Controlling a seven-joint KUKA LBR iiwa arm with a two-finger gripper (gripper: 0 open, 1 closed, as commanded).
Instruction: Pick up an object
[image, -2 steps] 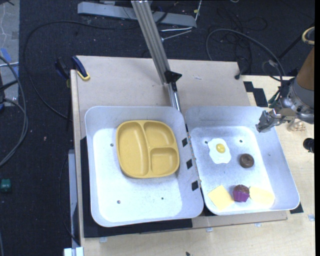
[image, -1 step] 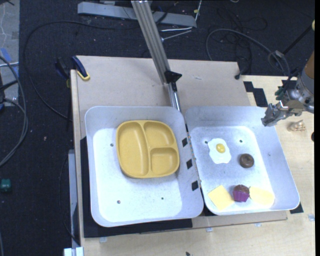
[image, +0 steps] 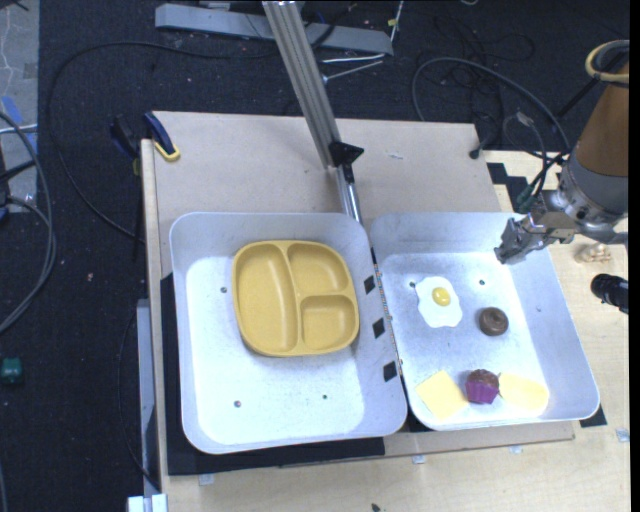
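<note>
Since nothing sits between the fingers of the gripper (image: 512, 247), the picking is not yet done — by my judgement the task is at its beginning, with the approach, the descent, the closing and the lift all left to do. Going from the largest thing down: the left bin (image: 200, 330) carries a yellow divided plate (image: 296, 298) near its middle, and the right bin (image: 560, 340) carries all the small objects that could be picked. Among them are two pale yellow slices, one slice (image: 441, 394) at about 7 o'clock in this bin and the other slice (image: 524, 393) at about 5 o'clock, with a purple piece (image: 482, 386) just between them; then a toy fried egg (image: 439, 302) a little toward 10 o'clock from the bin's middle, and the smallest, a brown round piece (image: 492, 321), near the middle. The gripper hangs at the bin's edge at about 1 o'clock, and I cannot tell whether its jaws are apart or closed — they are too small and dark. From the jaws, the brown piece lies toward 6 o'clock and is the closest; the egg lies toward 8 o'clock, and the slices are well apart from them.
</note>
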